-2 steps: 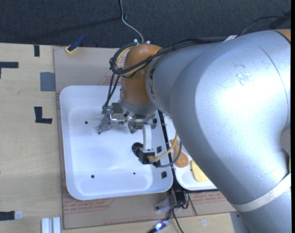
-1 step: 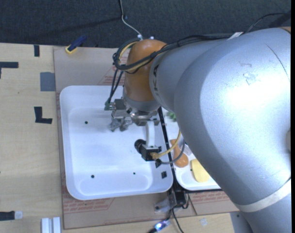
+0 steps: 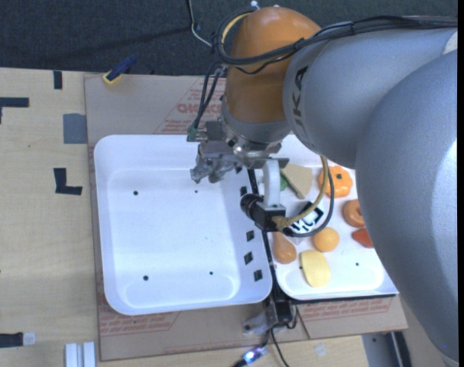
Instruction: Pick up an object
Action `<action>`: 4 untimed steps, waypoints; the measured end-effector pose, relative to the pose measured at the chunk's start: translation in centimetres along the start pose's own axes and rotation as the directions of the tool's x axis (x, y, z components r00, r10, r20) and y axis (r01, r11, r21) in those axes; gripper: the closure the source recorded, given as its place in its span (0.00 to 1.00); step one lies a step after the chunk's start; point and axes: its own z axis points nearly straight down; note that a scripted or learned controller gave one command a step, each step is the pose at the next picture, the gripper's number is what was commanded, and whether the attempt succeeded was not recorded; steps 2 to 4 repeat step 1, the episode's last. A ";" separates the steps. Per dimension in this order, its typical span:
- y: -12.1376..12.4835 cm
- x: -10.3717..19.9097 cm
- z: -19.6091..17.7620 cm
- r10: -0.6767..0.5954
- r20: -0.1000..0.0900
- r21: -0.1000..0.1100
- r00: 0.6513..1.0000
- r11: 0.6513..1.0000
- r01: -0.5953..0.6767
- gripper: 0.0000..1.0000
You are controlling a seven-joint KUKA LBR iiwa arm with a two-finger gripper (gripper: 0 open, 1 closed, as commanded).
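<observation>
The arm (image 3: 354,90) enters from the right, and its orange band (image 3: 266,52) sits above the wrist. The pincer (image 3: 209,167) hangs over the upper right part of the left bin (image 3: 140,228), close to the divide between the two bins. Whether the pincer is spread or pressed together cannot be told from this angle (the wrist housing and cables cover most of it). No object is seen between its parts.

The right bin (image 3: 346,281) holds the candidate objects. Near its front edge lies a pale yellow block (image 3: 316,268). Just beside it, to the upper left, sits an orange-brown rounded piece (image 3: 283,249). An orange ball (image 3: 326,240) lies just above the yellow block. A larger orange fruit shape (image 3: 339,182) lies farther back, partly behind a cable. A pale green wedge (image 3: 298,179) lies left of it, near the wrist. Two orange-red pieces (image 3: 355,214) are at the right, partly hidden by the arm.

A black fitting with a white label (image 3: 304,222) hangs off the wrist over the right bin. Both bins rest on a cardboard sheet (image 3: 140,113) laid on the surface (image 3: 25,205). A blue and yellow item (image 3: 118,69) lies at the sheet's far left corner.
</observation>
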 end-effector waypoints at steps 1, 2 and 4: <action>-7.5 7.0 1.1 -0.007 0.002 0.015 1.000 1.000 0.007 1.00; -7.5 7.0 1.1 -0.007 0.002 0.015 1.000 1.000 0.007 1.00; -7.5 7.0 1.1 -0.007 0.002 0.015 1.000 1.000 0.007 1.00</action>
